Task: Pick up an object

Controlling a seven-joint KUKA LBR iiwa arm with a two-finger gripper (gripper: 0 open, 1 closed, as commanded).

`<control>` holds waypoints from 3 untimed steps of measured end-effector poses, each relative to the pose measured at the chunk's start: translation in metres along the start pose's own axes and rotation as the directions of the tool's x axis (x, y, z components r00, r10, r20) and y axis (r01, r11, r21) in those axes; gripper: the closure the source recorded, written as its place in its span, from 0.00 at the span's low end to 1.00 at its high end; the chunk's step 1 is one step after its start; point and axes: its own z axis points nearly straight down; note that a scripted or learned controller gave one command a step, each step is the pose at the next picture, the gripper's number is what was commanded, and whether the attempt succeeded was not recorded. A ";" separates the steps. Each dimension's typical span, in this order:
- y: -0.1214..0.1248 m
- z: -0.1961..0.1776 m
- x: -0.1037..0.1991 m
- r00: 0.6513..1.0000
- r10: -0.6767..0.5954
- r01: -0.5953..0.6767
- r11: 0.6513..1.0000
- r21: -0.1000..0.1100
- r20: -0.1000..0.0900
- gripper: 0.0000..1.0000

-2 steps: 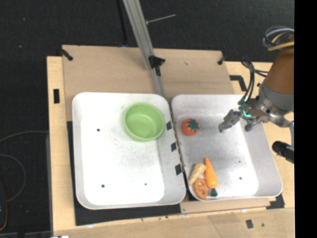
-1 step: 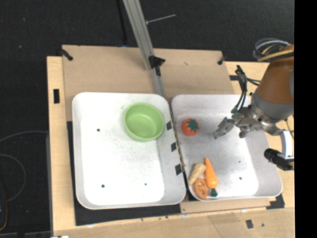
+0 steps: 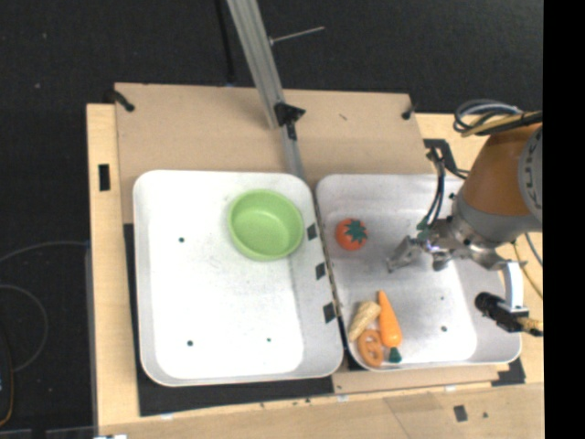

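- The end effector [image 3: 409, 251] hangs low in the right bin [image 3: 457, 337]; whether it is spread, I cannot tell.
- The tomato [image 3: 351, 234] sits just left, apart.
- Likely light, smooth, round: grip across its middle.

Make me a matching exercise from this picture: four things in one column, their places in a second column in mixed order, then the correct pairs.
Things:
1. green bowl
2. tomato
3. carrot
4. gripper

Places:
A. near the front edge of the right bin, beside other toy food
B. upper part of the left bin
C. over the middle of the right bin, on the arm coming from the right
D. upper left part of the right bin, near the divide between the bins

Pairs: 1-B, 2-D, 3-A, 4-C
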 end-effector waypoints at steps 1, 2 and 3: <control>0.000 0.031 -0.002 1.000 0.001 -0.001 1.000 -0.003 0.001 0.00; 0.001 0.018 -0.002 1.000 0.007 -0.007 1.000 -0.010 0.000 1.00; 0.008 -0.045 -0.001 1.000 -0.005 0.005 1.000 -0.013 0.001 1.00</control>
